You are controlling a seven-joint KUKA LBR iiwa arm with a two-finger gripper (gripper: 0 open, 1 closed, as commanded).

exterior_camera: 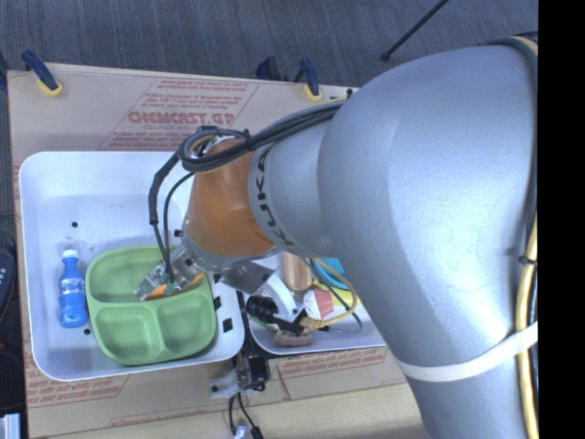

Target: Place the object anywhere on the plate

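Observation:
A green divided plate (155,323) lies in the left white bin (55,181), toward its front. My gripper (169,284) hangs low over the right end of the plate's long upper compartment. A small orange object (159,291) shows right at the gripper's tip, at or just above the plate's surface. The wrist hides how the two meet, so whether the object is held or lying on the plate is unclear. The orange-banded wrist (224,208) and the big grey arm (411,199) reach in from the right.
A blue bottle (71,286) lies in the left bin just left of the plate. The right bin (366,335) is mostly hidden by the arm; a tan cylinder (294,273), a colourful packet (327,302) and a brown item (292,339) show in it.

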